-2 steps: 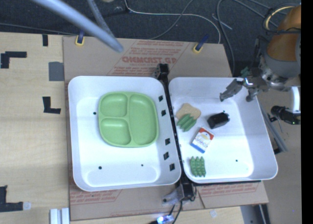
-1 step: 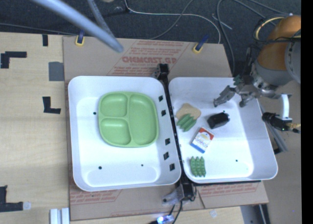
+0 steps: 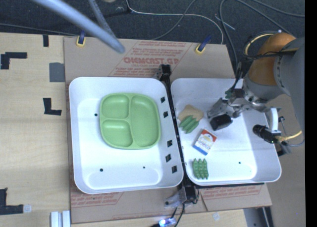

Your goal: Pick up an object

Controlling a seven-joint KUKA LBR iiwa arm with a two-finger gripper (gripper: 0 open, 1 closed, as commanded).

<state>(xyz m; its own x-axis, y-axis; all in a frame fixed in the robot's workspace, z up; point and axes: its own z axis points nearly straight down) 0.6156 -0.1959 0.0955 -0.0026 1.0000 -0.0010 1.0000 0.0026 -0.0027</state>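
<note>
My gripper (image 3: 221, 116) hangs low over the right bin (image 3: 257, 171), near its middle, on the grey arm with the orange band (image 3: 265, 70). Just left of it lies a tan and green soft object (image 3: 189, 117). A small white, red and blue box (image 3: 204, 141) lies below the gripper, apart from it. Near the bin's front wall sits a green ridged object (image 3: 199, 168). Nothing shows held in the gripper.
The left bin (image 3: 84, 171) holds a green divided plate (image 3: 131, 121). A black divider (image 3: 171, 122) runs between the bins. Cables (image 3: 208, 18) trail over the dark floor behind the bench. A grey bar (image 3: 64, 10) crosses the upper left.
</note>
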